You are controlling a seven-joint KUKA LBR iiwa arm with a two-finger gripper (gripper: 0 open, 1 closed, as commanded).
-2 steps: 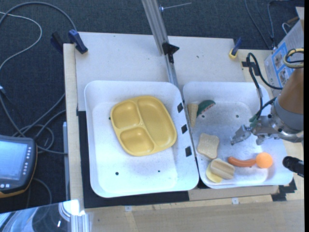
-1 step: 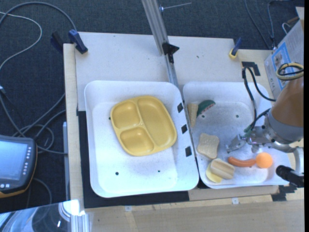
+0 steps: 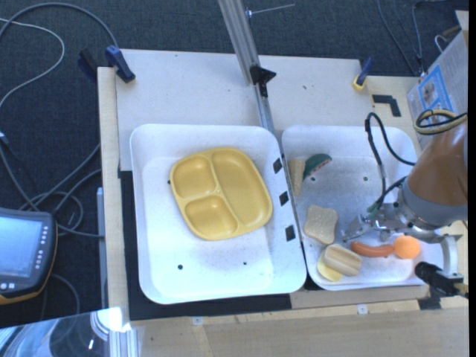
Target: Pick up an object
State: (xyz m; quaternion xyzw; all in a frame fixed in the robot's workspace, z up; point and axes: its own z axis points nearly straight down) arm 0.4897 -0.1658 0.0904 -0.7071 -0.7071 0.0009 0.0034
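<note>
yellow tray (image 3: pixel 220 193) | white bins (image 3: pixel 149 199) | orange ball (image 3: pixel 407 247) | tan bread (image 3: pixel 320 224)

From my seat, the arm (image 3: pixel 445 177) runs off the right edge, so I see just its lower part. It covers the right bin (image 3: pixel 349 136) along that bin's right side. The gripper (image 3: pixel 372 225) is too small and blurred for me to read. At the left edge, 1 tablet (image 3: pixel 22 255) is cut off.
</note>
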